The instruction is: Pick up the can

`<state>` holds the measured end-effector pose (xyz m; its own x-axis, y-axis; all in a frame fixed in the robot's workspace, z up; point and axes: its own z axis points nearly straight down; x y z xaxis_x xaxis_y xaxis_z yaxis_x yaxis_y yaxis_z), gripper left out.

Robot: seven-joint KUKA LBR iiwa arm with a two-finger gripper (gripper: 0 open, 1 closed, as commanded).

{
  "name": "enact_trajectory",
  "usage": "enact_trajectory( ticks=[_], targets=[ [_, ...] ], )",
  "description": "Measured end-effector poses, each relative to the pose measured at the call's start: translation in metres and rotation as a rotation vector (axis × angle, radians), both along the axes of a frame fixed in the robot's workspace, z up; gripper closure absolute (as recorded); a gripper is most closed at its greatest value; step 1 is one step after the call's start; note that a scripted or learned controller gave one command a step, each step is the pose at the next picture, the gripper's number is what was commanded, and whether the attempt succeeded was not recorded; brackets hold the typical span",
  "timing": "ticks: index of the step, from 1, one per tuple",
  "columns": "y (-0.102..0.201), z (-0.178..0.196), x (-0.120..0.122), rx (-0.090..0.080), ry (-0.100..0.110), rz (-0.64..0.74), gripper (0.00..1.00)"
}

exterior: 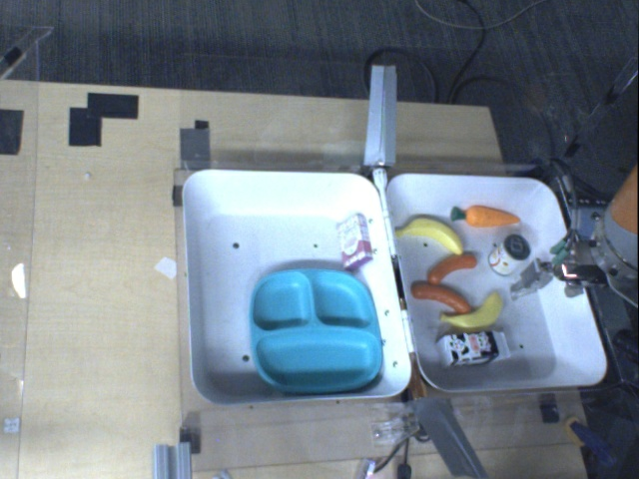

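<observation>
White and small, the can (pixel 510 251) sits in the right bin (pixel 584 367), below the carrot (pixel 485 217) and just left of the claw (pixel 534 277). The claw hovers beside it, apart; whether its tips are spread or closed cannot be told, being blurred.

Light wood bench (pixel 90 297) w/ black tape marks (pixel 100 116), dark grey carpet floor (pixel 220 18), loose cable (pixel 479 8)
</observation>
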<state>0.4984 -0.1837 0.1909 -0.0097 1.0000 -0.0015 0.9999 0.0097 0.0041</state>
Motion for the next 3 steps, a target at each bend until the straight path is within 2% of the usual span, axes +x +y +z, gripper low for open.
enact_trajectory(
  ticks=[1,2,3],
  targets=[
    [0.017,-0.102,0.058,-0.001,-0.010,-0.136,0.00],
    [0.007,-0.104,0.128,0.001,-0.004,-0.338,0.00],
    [0.056,-0.103,0.093,0.006,-0.003,-0.764,0.00]
  ],
)
